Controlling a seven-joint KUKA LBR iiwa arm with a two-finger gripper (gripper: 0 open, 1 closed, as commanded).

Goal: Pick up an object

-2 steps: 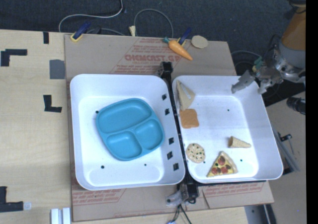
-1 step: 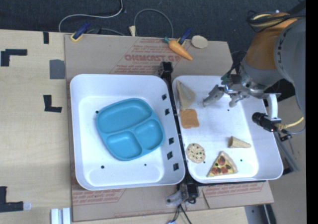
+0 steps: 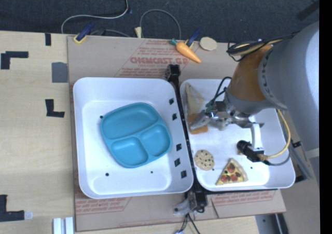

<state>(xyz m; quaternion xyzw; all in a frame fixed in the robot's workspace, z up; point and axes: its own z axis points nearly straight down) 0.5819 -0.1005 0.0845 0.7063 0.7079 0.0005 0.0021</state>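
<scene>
My gripper [image 3: 206, 118] reaches in from the right over the upper left part of the right bin [image 3: 275, 178]. It sits right at a tan sandwich wedge [image 3: 193, 99] and a brown piece [image 3: 198, 122] that lie against the bin's left wall. Its tip appears to touch the brown piece, with nothing visibly lifted. A chocolate-chip cookie [image 3: 204, 159] and a pizza slice [image 3: 232, 171] lie lower in the same bin.
The left bin [image 3: 85, 98] holds a blue divided plate [image 3: 135, 134]. A toy carrot [image 3: 187, 52] and a tan disc [image 3: 208, 44] lie on the cardboard behind the bins. Cables loop at the back, and a yellow cable hangs by the arm's wrist.
</scene>
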